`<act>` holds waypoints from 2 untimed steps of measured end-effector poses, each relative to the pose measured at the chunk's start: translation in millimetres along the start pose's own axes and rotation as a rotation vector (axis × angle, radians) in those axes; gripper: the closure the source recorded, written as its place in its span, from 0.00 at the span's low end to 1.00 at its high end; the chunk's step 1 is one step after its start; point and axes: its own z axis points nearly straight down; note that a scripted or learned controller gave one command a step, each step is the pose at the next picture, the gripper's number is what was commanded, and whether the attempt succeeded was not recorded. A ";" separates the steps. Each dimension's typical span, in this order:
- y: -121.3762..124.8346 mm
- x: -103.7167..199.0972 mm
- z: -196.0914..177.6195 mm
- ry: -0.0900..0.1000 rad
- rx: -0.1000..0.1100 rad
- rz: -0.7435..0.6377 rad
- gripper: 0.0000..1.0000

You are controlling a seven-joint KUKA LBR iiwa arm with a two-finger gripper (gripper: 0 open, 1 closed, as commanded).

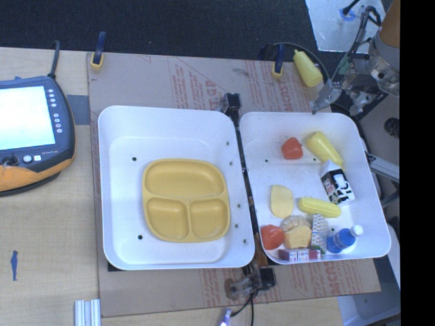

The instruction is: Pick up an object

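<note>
Two bins before you. Left bin (115, 182) held yellow divided tray (185, 200). Right bin (363, 182) held toy food: red tomato (292, 149), corn cob (319, 207), black-and-white carton (337, 186), print unreadable. Gripper (326, 97) hovered above right bin's far rim, gripping nothing you could see.

Both bins (170, 124): smooth white plastic, slight sheen. Left bin's yellow divided tray (185, 200): matt plastic. Table (41, 250): pale wood grain, overlaid by matt brown cardboard sheet (197, 80). Right bin's toy corn (319, 207): glossy plastic.
</note>
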 end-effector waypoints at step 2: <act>7.4 15.5 185.7 0.000 0.003 -0.003 0.00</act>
